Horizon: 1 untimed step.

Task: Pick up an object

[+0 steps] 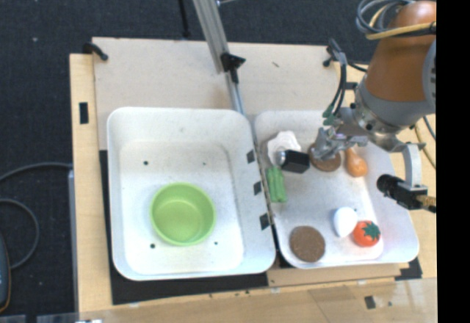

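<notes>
Descent is the step I read here: the pincer (327, 147) hangs low in the far part of the right bin (396, 244), directly over a brown round object (327, 161), and I judge that to be the target. From this slanted view I cannot tell whether the pincer is spread or closed, nor whether it touches the brown piece at all, so I will not call anything held.

Just right of the target lies a small orange object (356, 164), and to its left a black block (295, 161) leans against a white crumpled thing (283, 144). A green cylinder (276, 184) sits by the bin's left wall. Nearer me are a brown disc (307, 243), a white egg-shaped piece (344, 221) and a red strawberry toy (366, 233). The left bin (132, 167) carries a green bowl (183, 213).

Next move, as I judge it: settle squarely around the brown object without nudging the orange neighbour, close firmly, then lift straight up and check that something comes with it.
</notes>
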{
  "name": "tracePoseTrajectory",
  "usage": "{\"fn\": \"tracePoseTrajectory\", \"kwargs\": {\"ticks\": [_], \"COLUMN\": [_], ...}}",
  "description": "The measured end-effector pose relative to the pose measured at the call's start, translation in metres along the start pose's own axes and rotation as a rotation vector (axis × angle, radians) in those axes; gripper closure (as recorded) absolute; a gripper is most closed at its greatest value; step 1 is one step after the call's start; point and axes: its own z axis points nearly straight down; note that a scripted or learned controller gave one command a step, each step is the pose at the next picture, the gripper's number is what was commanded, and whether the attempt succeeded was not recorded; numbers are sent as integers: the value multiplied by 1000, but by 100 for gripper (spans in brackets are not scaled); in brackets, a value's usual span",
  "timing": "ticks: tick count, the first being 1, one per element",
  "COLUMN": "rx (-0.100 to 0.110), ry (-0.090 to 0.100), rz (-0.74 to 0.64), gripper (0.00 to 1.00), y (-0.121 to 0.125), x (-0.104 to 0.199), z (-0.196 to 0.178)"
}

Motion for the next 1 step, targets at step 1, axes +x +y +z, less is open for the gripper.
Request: {"fn": "tracePoseTrajectory", "kwargs": {"ticks": [1], "rx": [1], "ry": [-1], "rz": [2], "gripper": [100], "y": [18], "x": [50], "z": [6]}}
